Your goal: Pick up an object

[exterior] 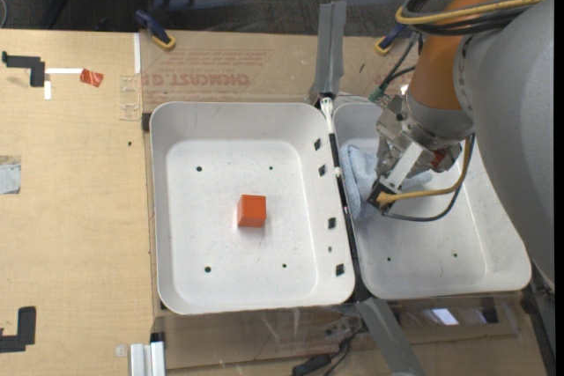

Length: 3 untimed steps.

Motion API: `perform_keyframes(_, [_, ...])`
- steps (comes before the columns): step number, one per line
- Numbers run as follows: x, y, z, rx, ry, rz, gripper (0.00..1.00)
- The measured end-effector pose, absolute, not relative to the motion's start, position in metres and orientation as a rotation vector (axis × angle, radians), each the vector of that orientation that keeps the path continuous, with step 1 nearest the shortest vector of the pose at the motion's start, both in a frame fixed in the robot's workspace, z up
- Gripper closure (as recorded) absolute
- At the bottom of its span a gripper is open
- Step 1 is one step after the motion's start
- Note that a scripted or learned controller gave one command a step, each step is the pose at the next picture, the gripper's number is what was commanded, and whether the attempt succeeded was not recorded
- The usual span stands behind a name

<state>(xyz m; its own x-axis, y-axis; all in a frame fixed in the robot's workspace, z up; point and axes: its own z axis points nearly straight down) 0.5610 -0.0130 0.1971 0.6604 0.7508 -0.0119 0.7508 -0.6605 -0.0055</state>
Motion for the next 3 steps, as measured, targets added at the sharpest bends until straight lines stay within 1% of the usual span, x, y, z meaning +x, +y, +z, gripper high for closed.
perform_keyframes(1, [0.622, -0.045, 0.190, -2.790, -1.443, 0.009, 1.00])
perform_keyframes(2, [0.622, -0.045, 0.198, -2.788, -1.447, 0.017, 1.00])
perform_keyframes(3, [0.609, -0.093, 0.150, -2.636, -1.705, 0.007, 1.00])
